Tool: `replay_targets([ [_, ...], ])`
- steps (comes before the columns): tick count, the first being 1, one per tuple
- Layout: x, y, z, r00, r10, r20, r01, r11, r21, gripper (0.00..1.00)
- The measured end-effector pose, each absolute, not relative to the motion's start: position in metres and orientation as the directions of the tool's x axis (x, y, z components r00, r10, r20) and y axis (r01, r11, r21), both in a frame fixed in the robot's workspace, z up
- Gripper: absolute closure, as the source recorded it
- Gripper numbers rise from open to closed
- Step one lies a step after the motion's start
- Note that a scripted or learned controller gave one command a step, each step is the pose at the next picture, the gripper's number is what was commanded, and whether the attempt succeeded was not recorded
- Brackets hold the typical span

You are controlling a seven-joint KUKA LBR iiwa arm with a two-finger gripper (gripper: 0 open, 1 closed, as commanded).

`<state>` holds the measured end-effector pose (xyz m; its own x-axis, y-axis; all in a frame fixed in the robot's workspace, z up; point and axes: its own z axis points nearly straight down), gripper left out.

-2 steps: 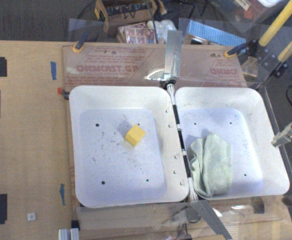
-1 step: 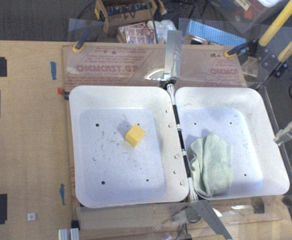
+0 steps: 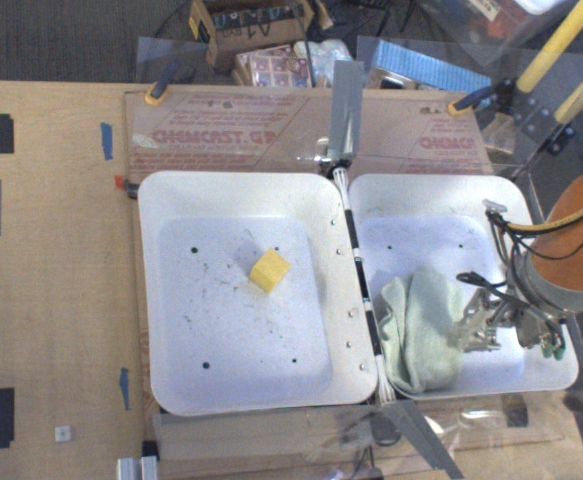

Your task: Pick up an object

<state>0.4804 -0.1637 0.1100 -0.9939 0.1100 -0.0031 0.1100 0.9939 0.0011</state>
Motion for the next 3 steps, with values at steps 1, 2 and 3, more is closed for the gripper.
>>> replay_targets([
  [1, 0.481, -0.121, 0.217, -0.937, 0.350, -0.008, 0.350, 0.937, 0.002, 1.00],
  [2, 0.487, -0.144, 0.162, -0.756, 0.654, -0.001, 0.654, 0.756, 0.001, 1.00],
  [3, 0.480, -0.173, 0.175, -0.581, 0.814, -0.005, 0.814, 0.581, 0.003, 1.00],
])
